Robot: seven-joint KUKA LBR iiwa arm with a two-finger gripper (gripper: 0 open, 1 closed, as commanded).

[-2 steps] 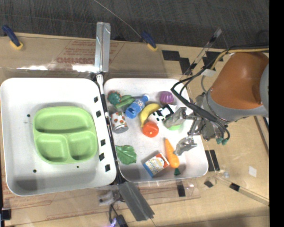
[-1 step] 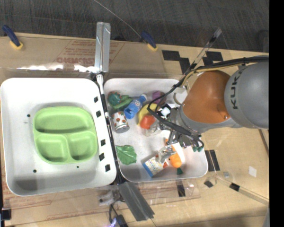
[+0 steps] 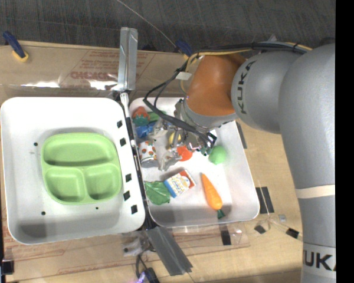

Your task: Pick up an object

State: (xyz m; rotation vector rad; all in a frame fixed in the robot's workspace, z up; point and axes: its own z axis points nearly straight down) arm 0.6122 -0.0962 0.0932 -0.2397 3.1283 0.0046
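The gripper (image 3: 176,146) is lowered into the right bin (image 3: 239,187), among a tight cluster of small toys; whether it is apart or clamped cannot be told, since the wrist and cables are laid across it. No object is seen held. Just beside the tip an orange-red piece (image 3: 184,153) and a patterned cup (image 3: 147,152) are found, with blue and teal pieces (image 3: 143,124) crowded above them against the divider (image 3: 130,152). The main risk is judged to be a miss or a double catch: with things packed so closely, a neighbour may be nudged aside or pinched along with the target, and a slip may follow on lifting. A scrape against the divider is also possible. Easier targets are left apart: a green ball (image 3: 218,155), a carrot (image 3: 210,191), a small carton (image 3: 179,183) and a green leaf (image 3: 156,192). In the left bin (image 3: 17,158) a green tray (image 3: 81,167) is set, well apart.
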